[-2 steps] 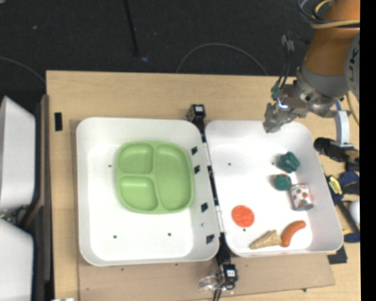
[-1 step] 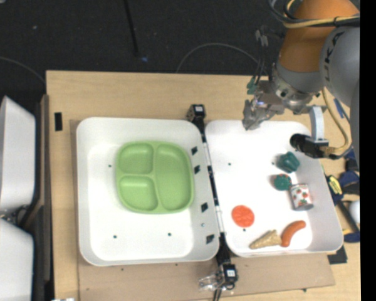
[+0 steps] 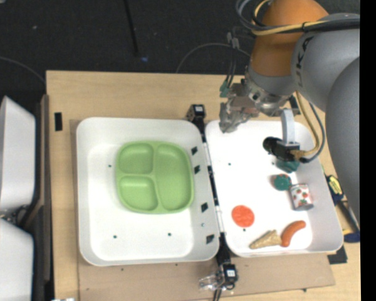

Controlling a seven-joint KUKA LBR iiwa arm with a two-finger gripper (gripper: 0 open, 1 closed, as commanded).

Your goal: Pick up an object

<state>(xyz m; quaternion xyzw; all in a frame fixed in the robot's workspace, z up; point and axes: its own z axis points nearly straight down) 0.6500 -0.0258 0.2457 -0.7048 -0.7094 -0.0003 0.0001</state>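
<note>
Objects in the right bin (image 3: 238, 144): orange disc (image 3: 242, 216), tan cone (image 3: 264, 239), orange sausage (image 3: 293, 231); claw (image 3: 230, 123) state unclear.

You've got a light wood bench (image 3: 131, 93) on a dark floor (image 3: 81, 24), with black cables (image 3: 128, 21) trailing across the floor past the bench's far edge. White furniture (image 3: 12, 155) sits off the bench's left edge; can't tell what it is. Lighting is even, with no hard shadows.
</note>
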